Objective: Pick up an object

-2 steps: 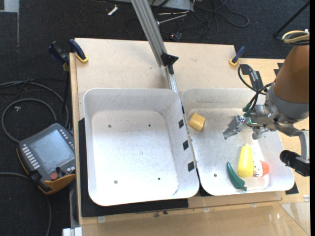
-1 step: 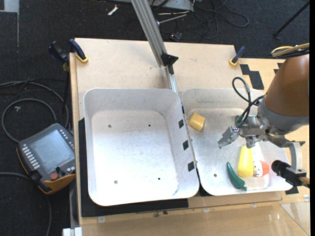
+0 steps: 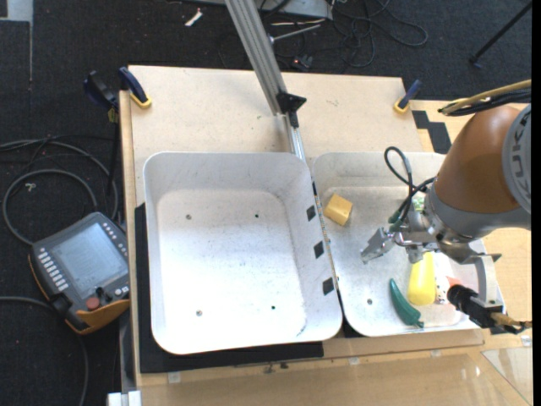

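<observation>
1. The bench [image 3: 220, 117] carries two shallow white bins side by side; their inner rims meet along the centre line.
2. Nearest the front edge, in the near right part of the right bin [image 3: 355, 176], lies a green curved piece [image 3: 404, 304].
3. Just beside it, on the side toward the arm, lies an elongated yellow object [image 3: 421, 282]. The two lie close together; whether they touch cannot be told.
4. The claw [image 3: 373, 249] sits over the middle of the right bin, just beyond the yellow object and pointing toward the centre line. Its opening cannot be told from this view, and nothing is seen gripped in it.
5. The arm [image 3: 482, 163] enters from the right, with its orange band above the wrist.
6. A tan block [image 3: 338, 210] rests on the floor of the right bin, farther back, near the inner rim and apart from the claw.
7. The left bin [image 3: 228, 252] stands level with the right bin.
8. At the far corners of the bench, two clamps [image 3: 135, 91] grip the edge.
9. A metal rail [image 3: 258, 45] rises at a slant from the far side, above the centre line.
</observation>
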`<control>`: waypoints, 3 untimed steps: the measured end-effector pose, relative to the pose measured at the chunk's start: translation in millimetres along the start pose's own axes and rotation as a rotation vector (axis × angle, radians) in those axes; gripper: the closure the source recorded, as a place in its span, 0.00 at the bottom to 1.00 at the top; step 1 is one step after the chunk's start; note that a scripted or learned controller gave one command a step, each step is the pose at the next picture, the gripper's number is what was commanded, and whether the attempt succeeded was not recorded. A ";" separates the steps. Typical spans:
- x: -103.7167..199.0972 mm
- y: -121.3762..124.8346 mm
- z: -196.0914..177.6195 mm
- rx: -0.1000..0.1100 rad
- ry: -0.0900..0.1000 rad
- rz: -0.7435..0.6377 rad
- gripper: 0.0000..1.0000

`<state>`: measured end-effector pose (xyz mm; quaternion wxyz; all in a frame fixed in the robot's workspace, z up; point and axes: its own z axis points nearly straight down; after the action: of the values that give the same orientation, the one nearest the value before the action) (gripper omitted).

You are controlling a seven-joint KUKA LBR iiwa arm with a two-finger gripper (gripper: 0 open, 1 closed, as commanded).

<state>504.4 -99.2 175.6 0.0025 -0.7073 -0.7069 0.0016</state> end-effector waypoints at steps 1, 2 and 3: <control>3.9 0.5 43.9 0.000 0.000 0.000 0.00; 3.5 1.6 31.6 -0.005 -0.001 0.000 1.00; 3.4 0.7 -31.4 -0.012 -0.003 -0.003 1.00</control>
<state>505.3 -95.8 207.0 -0.0028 -0.7061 -0.7081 -0.0017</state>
